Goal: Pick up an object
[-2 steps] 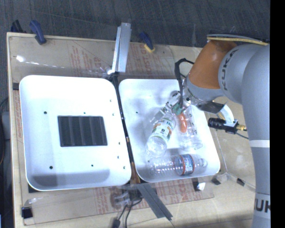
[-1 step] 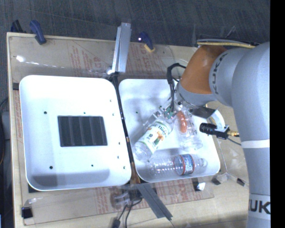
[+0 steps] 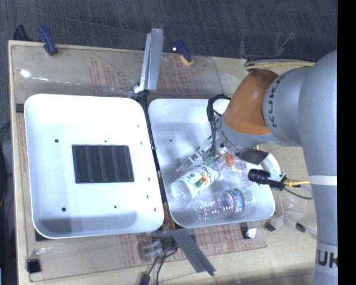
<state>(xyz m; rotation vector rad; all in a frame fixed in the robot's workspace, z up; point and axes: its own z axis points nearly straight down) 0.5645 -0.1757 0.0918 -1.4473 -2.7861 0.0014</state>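
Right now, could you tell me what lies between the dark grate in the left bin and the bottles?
In the camera view, bare white floor of the left bin, then the black divider between the bins.

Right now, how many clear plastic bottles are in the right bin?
2: a green-labelled bottle mid-bin and a clear bottle near the front wall. The arm covers part of the bin, so more may be hidden.

Both white bins (image 3: 86,218) look like smooth, slightly glossy plastic. At four o'clock lie two clear plastic bottles (image 3: 222,203), shiny and crinkled. The bench (image 3: 77,70) seems matt wood, perhaps under clear film.
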